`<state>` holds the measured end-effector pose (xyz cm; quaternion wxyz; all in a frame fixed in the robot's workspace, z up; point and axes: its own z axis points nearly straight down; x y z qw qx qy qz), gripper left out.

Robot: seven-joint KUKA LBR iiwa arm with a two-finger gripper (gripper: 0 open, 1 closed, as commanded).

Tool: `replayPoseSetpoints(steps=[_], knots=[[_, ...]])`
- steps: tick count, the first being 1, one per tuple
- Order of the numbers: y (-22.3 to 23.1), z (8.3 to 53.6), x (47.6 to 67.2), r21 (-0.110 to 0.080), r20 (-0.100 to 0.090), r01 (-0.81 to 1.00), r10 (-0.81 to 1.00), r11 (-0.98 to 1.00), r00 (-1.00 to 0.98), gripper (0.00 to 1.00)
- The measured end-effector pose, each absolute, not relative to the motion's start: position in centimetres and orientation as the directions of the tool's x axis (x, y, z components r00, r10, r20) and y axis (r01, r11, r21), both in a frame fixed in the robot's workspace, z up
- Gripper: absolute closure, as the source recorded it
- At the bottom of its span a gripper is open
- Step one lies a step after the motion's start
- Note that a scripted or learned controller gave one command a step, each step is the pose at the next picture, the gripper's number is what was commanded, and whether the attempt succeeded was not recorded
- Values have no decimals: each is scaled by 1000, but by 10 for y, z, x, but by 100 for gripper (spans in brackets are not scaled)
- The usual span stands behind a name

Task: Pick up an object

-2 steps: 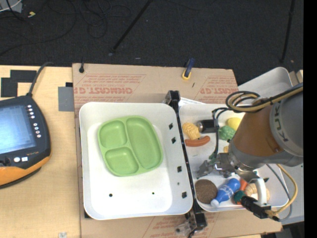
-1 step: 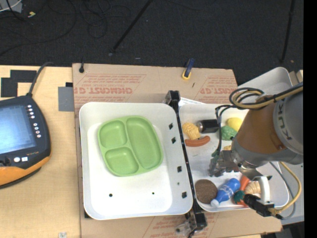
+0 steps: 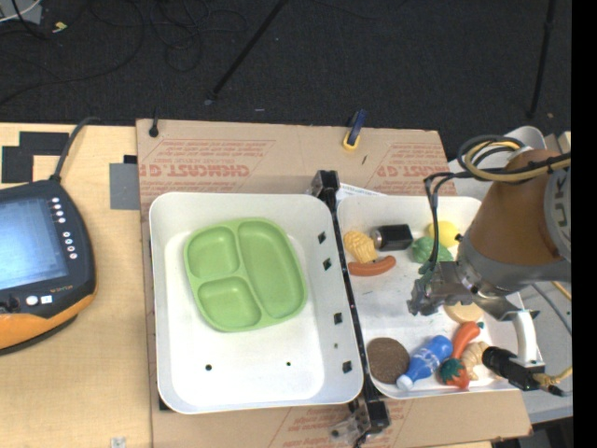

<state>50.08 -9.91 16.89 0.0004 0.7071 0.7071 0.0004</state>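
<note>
My gripper [image 3: 426,299] hangs low over the middle of the right bin [image 3: 392,297], reaching in from the right. Nothing is visible between it and the bin floor. Just left of it lie a red sausage [image 3: 371,268] and a yellow corn cob [image 3: 359,244]. A black block [image 3: 393,236] sits behind these. A green toy [image 3: 426,248] and a yellow one [image 3: 447,233] lie close behind the gripper. At the bin's front are a brown disc [image 3: 387,354], a blue bottle [image 3: 425,359] and an orange carrot [image 3: 464,335].
The left bin [image 3: 177,343] holds a green divided plate [image 3: 244,273]. A black divider [image 3: 340,297] runs between the bins. A tablet-like pendant [image 3: 37,259] lies off the bench at far left. The arm's orange band [image 3: 508,227] looms over the right bin's right side.
</note>
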Motion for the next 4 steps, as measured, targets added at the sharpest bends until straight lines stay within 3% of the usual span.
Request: replayPoseSetpoints(steps=[1,3,4], knots=[[-100,221,502,2,0,1000,1000,0,0,100],[-15,237,516,-2,2,1000,1000,4,-4,100],[-20,216,516,-7,0,1000,1000,0,0,100]])
